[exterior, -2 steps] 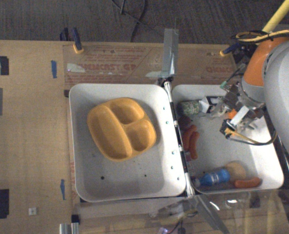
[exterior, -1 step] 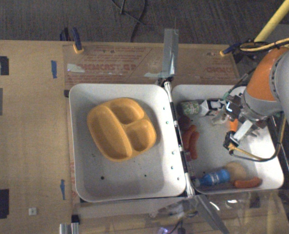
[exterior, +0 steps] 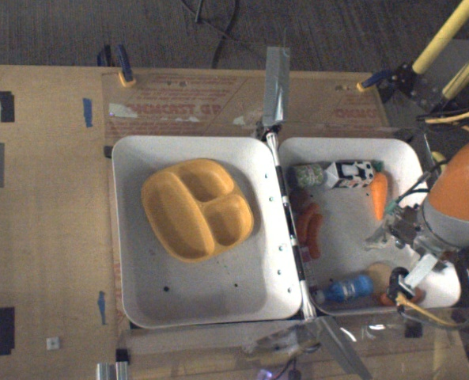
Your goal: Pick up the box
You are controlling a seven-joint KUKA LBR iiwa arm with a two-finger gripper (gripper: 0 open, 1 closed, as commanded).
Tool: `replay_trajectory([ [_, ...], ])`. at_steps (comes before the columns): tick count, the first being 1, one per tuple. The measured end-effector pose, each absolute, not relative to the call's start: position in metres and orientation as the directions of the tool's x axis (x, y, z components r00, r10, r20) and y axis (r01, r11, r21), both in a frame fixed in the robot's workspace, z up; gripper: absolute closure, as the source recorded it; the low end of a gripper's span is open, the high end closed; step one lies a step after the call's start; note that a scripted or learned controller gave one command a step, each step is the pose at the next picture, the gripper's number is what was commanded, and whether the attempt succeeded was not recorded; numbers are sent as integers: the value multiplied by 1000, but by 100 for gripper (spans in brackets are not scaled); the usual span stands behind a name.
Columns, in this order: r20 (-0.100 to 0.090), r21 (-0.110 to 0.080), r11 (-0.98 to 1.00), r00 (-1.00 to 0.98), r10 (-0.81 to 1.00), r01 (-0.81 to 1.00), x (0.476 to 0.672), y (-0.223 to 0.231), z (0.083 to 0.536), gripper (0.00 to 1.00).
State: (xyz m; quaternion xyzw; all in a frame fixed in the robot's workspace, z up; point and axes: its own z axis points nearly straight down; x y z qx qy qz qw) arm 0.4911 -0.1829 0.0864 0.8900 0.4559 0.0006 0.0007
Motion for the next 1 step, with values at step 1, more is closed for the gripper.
replay_trajectory([
  [1, 3, 4, -586, 586, 810, 810, 492, -183, 96, 100],
])
